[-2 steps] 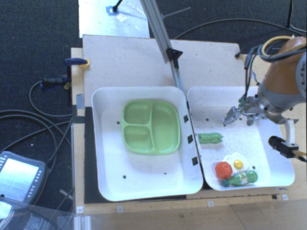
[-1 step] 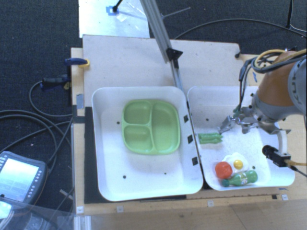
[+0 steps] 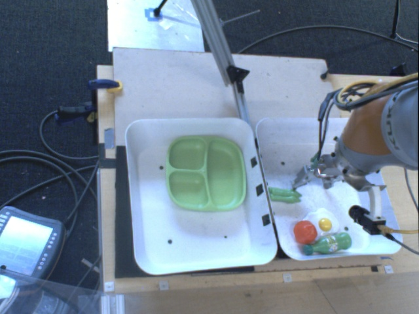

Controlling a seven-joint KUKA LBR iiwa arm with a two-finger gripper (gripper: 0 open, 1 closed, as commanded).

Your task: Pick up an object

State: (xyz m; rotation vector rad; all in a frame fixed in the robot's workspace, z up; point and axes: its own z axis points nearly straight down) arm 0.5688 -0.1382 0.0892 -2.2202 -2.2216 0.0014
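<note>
**benchwatcher:** Gripper point(image 3: 306, 177) is down inside the right bin point(image 3: 288, 133), hanging off the grey arm point(image 3: 393, 126) with the orange band that comes in from the right. It sits low over the white floor, just up and right of the green pea pod point(image 3: 284, 193). Can anyone make out the claw?

**tray_guy:** Kinda. I see two thin metal fingers point(image 3: 300, 178) splayed toward the left with a gap between them, so it looks open to me, though it's small and a bit blurry there, so I wouldn't swear to it. Nothing is sitting between them.

**benchwatcher:** Agreed, the pea pod lies flat near the bin's left wall, close to the fingertips but apart from them. Rest of the stuff is bunched in the near corner: fried egg point(image 3: 321, 222), red tomato point(image 3: 304, 231) just left of it, and a green bottle point(image 3: 328, 243) lying on its side in front of both.

**tray_guy:** Left bin point(image 3: 147, 241) has the green divided plate point(image 3: 205, 173) sitting flat in the middle, three compartments.
</note>
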